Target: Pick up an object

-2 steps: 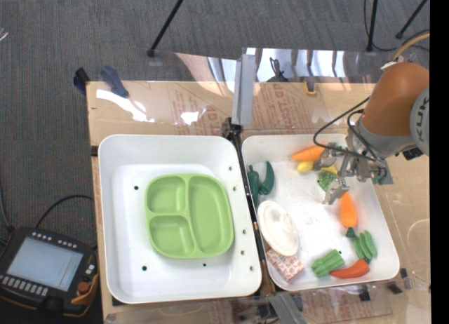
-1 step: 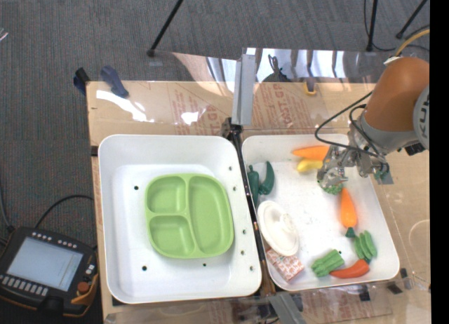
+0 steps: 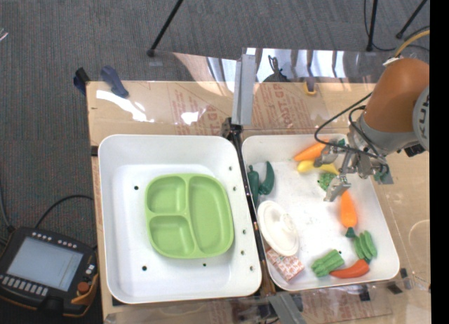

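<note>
The right bin [image 3: 382,210] holds several toy foods. An orange carrot [image 3: 311,151] and a yellow piece [image 3: 307,166] lie at its far side. A small green broccoli-like piece [image 3: 325,179] sits just below them. My gripper [image 3: 339,184] hangs low over the bin's upper middle, right beside the broccoli piece and above an orange pepper [image 3: 348,208]. The grey arm with its orange band [image 3: 396,98] comes in from the right. Nothing is visibly lifted off the bin floor.
In the same bin are a dark green pepper [image 3: 266,177], a white lidded dish [image 3: 278,228], a pink packet [image 3: 287,266], a green pickle [image 3: 327,262], a red chili [image 3: 351,269] and a green pod [image 3: 365,245]. The left bin [image 3: 119,175] holds a green divided plate [image 3: 189,215].
</note>
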Controlling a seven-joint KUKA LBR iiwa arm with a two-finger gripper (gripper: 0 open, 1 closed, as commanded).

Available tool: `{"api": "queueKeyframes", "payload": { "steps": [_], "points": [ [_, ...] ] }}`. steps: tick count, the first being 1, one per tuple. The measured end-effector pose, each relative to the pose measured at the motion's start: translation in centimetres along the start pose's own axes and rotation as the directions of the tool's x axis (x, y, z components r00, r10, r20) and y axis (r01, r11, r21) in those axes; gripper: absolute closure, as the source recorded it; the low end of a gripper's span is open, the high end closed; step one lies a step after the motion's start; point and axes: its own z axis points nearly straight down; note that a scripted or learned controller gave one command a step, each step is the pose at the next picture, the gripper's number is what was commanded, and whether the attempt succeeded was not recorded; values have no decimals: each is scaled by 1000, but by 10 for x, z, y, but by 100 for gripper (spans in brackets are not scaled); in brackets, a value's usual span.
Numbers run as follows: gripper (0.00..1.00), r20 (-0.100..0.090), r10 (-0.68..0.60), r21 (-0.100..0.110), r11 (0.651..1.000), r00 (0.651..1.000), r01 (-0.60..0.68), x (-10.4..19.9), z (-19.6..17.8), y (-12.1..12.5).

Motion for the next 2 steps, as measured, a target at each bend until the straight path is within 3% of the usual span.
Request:
{"api": "queueKeyframes", "payload": {
  "steps": [1,2],
  "points": [
    [0,6,98,0,995,995,-98,7,8,-3],
    [0,0,112,-1,994,994,-112,5,8,-3]
  ]
}}
